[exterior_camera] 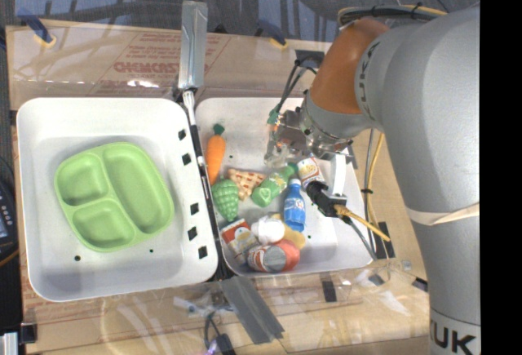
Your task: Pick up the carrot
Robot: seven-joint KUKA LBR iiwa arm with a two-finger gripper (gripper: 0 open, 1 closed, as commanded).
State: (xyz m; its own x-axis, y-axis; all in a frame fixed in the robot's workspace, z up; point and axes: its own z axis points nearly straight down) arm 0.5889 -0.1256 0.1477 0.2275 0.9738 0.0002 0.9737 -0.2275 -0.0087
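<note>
The carrot (215,156) is orange with a green top and lies upright along the left wall of the right bin (245,110). My gripper (280,148) hangs over the middle of the right bin, to the right of the carrot and apart from it. Its tips point down toward the toy pile, above a green piece (267,193). The carrot lies free, with nothing touching it from above.
The left bin (49,125) holds a green divided plate (114,195). Crowded in the right bin's front half are a green ridged toy (226,199), a waffle piece (245,179), a blue bottle (294,207) and a red can (272,257). My arm covers the bin's right side.
</note>
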